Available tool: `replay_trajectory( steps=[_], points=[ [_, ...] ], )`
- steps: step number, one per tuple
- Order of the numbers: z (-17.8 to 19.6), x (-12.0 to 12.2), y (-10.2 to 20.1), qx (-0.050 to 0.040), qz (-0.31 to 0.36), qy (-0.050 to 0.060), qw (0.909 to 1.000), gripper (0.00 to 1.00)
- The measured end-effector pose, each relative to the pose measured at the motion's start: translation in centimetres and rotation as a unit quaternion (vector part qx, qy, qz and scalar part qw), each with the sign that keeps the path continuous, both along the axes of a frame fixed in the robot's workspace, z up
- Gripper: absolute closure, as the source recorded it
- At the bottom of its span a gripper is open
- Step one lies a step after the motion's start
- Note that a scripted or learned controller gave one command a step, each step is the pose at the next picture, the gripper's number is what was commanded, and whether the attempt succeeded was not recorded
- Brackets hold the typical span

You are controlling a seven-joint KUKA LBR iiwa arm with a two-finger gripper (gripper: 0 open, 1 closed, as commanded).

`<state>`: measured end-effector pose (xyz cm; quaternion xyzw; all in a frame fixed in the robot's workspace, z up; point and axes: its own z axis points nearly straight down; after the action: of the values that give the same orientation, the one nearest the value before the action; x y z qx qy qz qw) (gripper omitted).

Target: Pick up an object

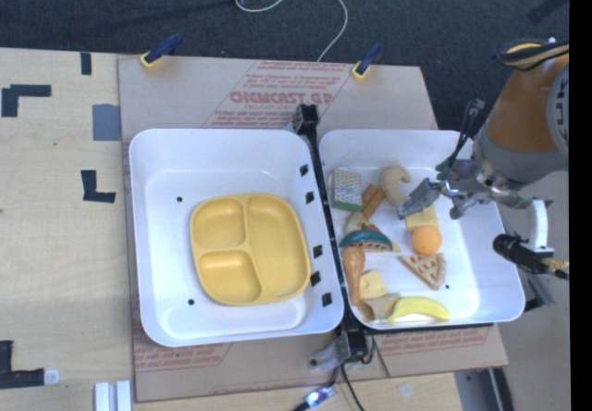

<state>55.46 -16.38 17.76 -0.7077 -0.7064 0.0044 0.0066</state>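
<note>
two bins (148,215), gripper (418,201) over toys

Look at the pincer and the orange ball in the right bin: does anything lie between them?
Nothing visible does. The pincer hovers just above-left of the orange ball, with a pale yellow block beside its tip, close against the ball rather than covering it.
</note>
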Motion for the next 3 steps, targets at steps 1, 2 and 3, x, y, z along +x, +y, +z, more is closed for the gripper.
replay_trajectory(
  steps=[1,2,3],
  points=[
    [0.8,0.3,0.0,-0.0011,0.002,-0.007,1.0,0.0],
    [-4.1,-0.4,-0.5,-0.0014,0.001,-0.005,1.0,0.0],
    [-9.2,-0.3,-0.4,-0.0017,0.0,-0.008,1.0,0.0]
  ],
)
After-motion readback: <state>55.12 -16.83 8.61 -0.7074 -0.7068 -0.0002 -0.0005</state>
